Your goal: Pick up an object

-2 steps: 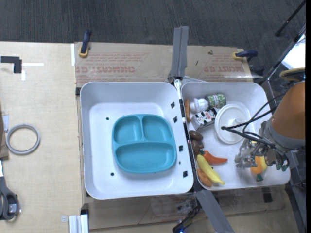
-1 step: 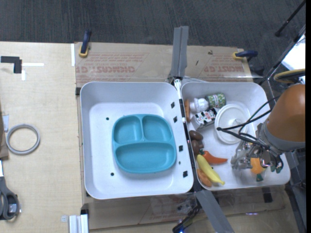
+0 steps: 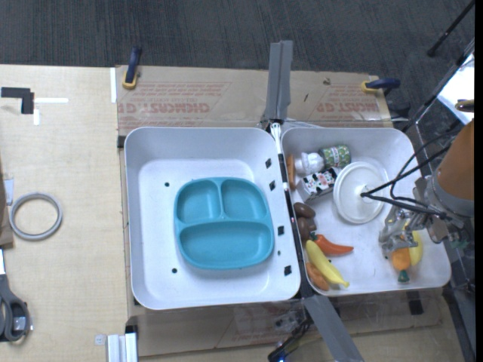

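Note:
The right bin (image 3: pixel 426 281) holds several small things. A yellow banana (image 3: pixel 324 263) lies at its front left beside an orange-red pepper (image 3: pixel 332 246) and a carrot-like piece (image 3: pixel 317 279). A white round dish (image 3: pixel 357 192) sits in the middle. Two small bottles lie at the back, one green-labelled (image 3: pixel 327 157) and one black and white (image 3: pixel 318 182). Brown pieces (image 3: pixel 304 216) rest along the left wall. My gripper (image 3: pixel 396 234) is low at the bin's right side, directly over an orange and yellow toy fruit (image 3: pixel 406 256), whose upper part it hides.
The left bin (image 3: pixel 143 225) bears a blue divided plate (image 3: pixel 224 223). A grey tape ring (image 3: pixel 34 216) and scissors (image 3: pixel 13 315) lie on the bench at the left. Black cables (image 3: pixel 400 178) cross above the white dish. Clamps (image 3: pixel 133 68) hold the cardboard behind.

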{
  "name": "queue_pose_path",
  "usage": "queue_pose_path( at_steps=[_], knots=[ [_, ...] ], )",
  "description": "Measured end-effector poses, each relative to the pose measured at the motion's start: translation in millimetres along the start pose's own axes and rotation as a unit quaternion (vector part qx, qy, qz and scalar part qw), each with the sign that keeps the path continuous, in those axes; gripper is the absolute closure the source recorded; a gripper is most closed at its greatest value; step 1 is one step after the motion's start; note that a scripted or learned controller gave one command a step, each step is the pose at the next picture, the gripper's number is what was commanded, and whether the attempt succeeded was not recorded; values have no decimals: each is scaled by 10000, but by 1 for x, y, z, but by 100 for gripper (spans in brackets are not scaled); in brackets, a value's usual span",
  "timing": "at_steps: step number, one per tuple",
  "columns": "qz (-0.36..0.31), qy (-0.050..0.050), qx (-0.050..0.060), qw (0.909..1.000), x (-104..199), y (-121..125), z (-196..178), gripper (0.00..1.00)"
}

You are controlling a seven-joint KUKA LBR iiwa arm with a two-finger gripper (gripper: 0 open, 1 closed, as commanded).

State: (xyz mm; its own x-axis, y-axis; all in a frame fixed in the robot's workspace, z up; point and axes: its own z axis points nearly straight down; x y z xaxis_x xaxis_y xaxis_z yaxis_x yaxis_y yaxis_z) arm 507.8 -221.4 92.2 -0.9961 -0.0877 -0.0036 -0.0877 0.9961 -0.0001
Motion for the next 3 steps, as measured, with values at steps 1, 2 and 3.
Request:
queue_pose_path(
  at_steps=[1,2,3],
  knots=[
    [-4,-2,-2,10000,0,0,0,0],
    [148,7,-5,9999,15,2,0,0],
    [211,8,-8,9998,18,3,0,0]
  ],
)
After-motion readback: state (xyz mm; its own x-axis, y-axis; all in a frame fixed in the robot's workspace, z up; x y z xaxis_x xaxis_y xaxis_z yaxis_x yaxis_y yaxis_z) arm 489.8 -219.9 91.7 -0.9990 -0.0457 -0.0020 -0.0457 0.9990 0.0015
